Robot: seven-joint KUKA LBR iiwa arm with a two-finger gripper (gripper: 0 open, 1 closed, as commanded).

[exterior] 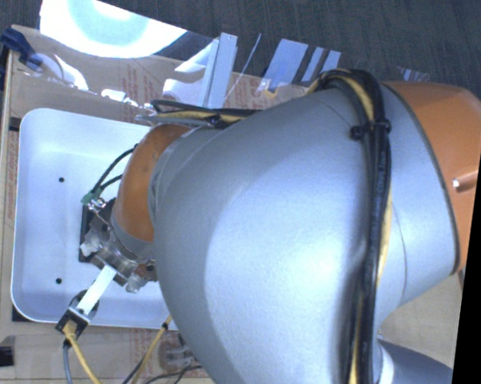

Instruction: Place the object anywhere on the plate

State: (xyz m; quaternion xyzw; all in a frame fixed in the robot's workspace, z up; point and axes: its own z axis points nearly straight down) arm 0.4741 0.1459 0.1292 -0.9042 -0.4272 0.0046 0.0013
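- Camera view from above the bench shows the grey arm [302,256] bulking across most of the scene, its silver-grey housing reaching from the right edge over to the middle.
- An orange band [140,187] sits just above the wrist, and a second orange section [434,159] shows at the upper right of the arm.
- A black cable bundle [376,161] with a yellow strand runs along the housing, top to bottom.
- The gripper [109,257] hangs over the left white bin [45,205], at the bin's right side near its lower edge; a dark metal wrist block sits above it.
- I cannot tell whether the hand is released or clenched on anything; its tips are hidden under the wrist hardware.
- A white connector and yellow wires [83,315] trail from the wrist across the bin's lower rim.
- The object and the plate cannot be made out; the arm covers the right part of the bench.
- Papers and a bright white sheet [104,24] lie beyond the bin's far edge.
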